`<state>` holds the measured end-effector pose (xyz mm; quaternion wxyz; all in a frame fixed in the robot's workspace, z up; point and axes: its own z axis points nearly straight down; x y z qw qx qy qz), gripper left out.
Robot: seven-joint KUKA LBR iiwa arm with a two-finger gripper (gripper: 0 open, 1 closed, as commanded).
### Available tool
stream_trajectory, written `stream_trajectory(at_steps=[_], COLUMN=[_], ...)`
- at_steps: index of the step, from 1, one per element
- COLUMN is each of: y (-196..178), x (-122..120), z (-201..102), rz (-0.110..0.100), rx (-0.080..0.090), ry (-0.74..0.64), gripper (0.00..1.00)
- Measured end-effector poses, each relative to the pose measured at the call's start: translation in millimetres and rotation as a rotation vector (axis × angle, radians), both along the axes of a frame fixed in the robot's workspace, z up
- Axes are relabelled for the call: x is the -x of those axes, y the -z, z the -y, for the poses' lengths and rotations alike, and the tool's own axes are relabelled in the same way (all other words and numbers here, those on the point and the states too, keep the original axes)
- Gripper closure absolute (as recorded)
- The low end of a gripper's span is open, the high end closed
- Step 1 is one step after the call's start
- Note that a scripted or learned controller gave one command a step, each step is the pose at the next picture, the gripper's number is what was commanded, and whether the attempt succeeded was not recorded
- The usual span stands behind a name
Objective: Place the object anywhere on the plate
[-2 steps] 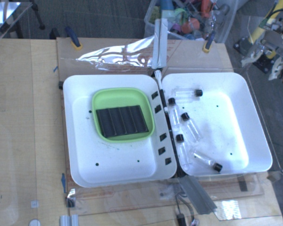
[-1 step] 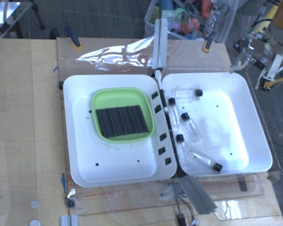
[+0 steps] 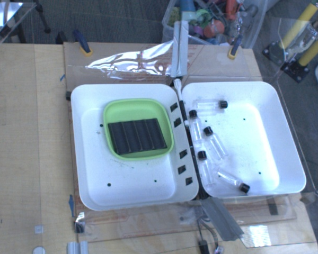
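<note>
Resting on the square lime-green plastic plate (image 3: 138, 128) in the left white bin (image 3: 90, 189), a ribbed dark rectangular slab (image 3: 136, 136) is seen, seemingly placed already. Small clear black-capped vials (image 3: 212, 142) are gathered against the right bin's (image 3: 275, 157) inner wall.

You will find nothing to read here: no lettering, label, brand, number or sign is legible on anything in view. The green plate (image 3: 138, 128) and the dark ribbed slab (image 3: 136, 136) lying on it carry no print you can make out. The clear vials (image 3: 217, 147) with black caps in the right bin (image 3: 265, 136) are too small to show any marking. The left bin (image 3: 90, 157), the table (image 3: 26, 142) and the clear tub of coloured items (image 3: 217, 9) behind the bins show no readable characters either.
</note>
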<state>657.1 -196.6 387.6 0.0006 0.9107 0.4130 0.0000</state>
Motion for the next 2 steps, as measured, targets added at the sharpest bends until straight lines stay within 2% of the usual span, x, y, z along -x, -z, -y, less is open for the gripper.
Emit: stream_trajectory(at_steps=[1, 2], y=[85.2, 122.8], x=[-3.3, 8.7], z=[-5.9, 13.1], rz=[-0.005, -0.006], rx=[-0.003, -0.004], ry=[0.041, 0.113], gripper=[0.00, 0.00])
